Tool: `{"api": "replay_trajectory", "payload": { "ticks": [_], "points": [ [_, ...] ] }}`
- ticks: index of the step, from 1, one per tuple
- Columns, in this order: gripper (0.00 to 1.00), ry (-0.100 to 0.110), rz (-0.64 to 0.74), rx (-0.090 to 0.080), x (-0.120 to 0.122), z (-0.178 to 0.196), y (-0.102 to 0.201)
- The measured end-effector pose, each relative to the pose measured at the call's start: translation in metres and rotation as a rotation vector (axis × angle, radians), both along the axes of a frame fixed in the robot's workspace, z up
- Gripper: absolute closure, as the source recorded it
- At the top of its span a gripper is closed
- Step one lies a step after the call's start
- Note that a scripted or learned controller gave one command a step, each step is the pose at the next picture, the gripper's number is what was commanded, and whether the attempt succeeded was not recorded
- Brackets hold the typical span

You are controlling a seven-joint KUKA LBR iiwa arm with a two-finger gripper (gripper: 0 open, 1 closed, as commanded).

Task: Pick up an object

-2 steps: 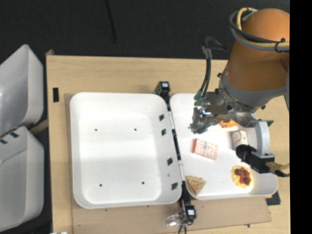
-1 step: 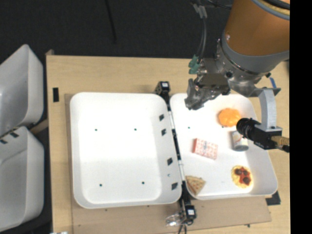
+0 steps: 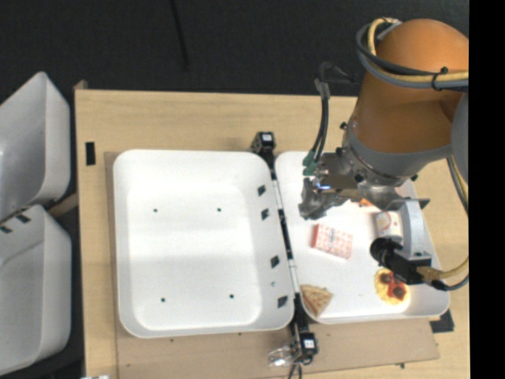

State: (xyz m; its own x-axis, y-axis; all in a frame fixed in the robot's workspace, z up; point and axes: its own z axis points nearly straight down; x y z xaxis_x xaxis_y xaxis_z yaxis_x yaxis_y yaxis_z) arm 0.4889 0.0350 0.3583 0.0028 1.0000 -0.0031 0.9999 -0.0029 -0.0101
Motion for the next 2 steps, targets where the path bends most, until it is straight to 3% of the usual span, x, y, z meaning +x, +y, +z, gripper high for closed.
{"api": "replay_trajectory", "payload": {
  "ticks": [1,2],
  "points": [
    [1.0,-0.023,0.011,0.007,0.001,0.108,0.058],
    [1.0,-0.001,0.0,0.0,0.0,0.004,0.027]
  ]
}}
